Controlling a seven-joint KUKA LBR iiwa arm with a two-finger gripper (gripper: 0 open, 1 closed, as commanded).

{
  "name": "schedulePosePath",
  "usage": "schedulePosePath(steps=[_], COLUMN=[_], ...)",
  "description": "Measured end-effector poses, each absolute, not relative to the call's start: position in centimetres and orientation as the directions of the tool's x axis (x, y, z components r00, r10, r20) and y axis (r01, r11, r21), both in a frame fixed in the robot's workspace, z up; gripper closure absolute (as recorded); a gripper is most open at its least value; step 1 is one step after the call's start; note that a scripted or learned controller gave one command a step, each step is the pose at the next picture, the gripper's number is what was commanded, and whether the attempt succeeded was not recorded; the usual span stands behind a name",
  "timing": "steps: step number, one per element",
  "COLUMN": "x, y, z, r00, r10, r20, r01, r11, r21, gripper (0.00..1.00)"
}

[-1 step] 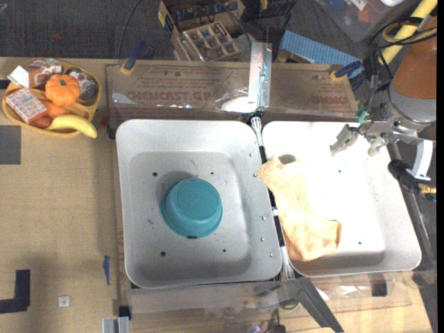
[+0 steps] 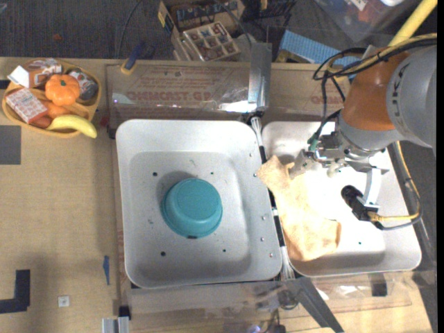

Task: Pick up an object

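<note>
A teal bowl lies upside down in the middle of the left bin. A crumpled tan cloth is spread over the left half of the right bin, and its upper corner rests on the divide between the bins. My gripper hangs low over the right bin, right at the cloth's upper right edge. Whether it touches the cloth is unclear. The grey arm with its orange band reaches in from the upper right.
A black cable plug with a yellow lead hangs off the wrist over the right bin's floor. A bowl of toy fruit stands at the far left of the bench. A cardboard strip runs behind the bins.
</note>
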State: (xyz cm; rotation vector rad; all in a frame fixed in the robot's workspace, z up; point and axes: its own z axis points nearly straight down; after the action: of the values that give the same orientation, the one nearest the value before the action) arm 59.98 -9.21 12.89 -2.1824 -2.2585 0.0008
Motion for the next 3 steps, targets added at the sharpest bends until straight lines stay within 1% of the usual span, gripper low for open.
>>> schedulePosePath(steps=[1, 2, 3], x=[59.6, 59.8, 59.8], y=[-9.3, -9.5, -9.5], z=[8.9, 10.0, 10.0], r00=[-0.153, -0.148, -0.147], r10=[0.988, 0.989, 0.989], r20=[0.001, -0.001, -0.001], r01=[0.988, 0.989, 0.989], r11=[0.153, 0.148, 0.147], r21=[0.007, 0.013, 0.013], gripper=[0.00, 1.00, 0.00])
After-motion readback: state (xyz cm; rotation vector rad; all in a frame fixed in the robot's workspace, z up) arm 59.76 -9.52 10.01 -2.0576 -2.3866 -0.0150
